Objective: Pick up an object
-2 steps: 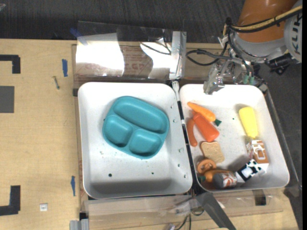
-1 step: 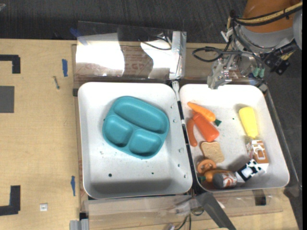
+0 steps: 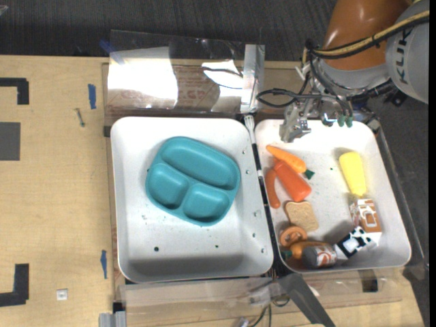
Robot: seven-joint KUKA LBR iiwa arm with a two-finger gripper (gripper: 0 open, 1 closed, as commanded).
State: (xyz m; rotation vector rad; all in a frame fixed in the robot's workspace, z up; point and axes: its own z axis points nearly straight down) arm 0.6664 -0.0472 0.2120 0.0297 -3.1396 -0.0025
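Sitting on a pale wooden bench, 2 white bins lie side by side. Take the right bin as the landmark. To its left, the left bin bears a teal divided tray. Inside the right bin lie a carrot near its upper left, an orange piece just below it, a yellow piece toward its right wall, a bread slice near the middle, and a small carton, a black-and-white toy and a pretzel along its lower part. The gripper hangs over the bin's upper left corner, above the carrot; whether it is spread or closed cannot be told, and nothing shows between them. Dark carpet lies beyond the bench, and clear plastic sheeting stands behind the left bin.
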